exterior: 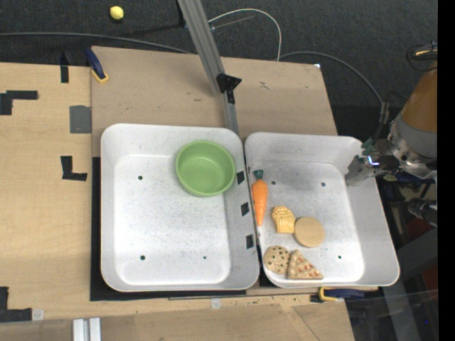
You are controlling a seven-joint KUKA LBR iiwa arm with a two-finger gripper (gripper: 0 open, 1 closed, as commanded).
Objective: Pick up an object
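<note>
In the right bin (334, 155) an orange carrot (259, 200) lies along the left wall. Beside it sit a yellow waffle piece (283, 219) and a round tan biscuit (309, 231). A chocolate-chip cookie (276, 259) and a pizza slice (303, 267) lie at the front. A green bowl (205, 168) stands in the left bin (128, 212), at its back right. My gripper (361, 163) hovers over the right bin's far right rim, apart from every item.
A grey pole (202, 38) slants down from the top to a black clamp (228, 84) behind the bins. Cables loop over the dark floor at the back. A small yellow ball (116, 12) lies at the top left.
</note>
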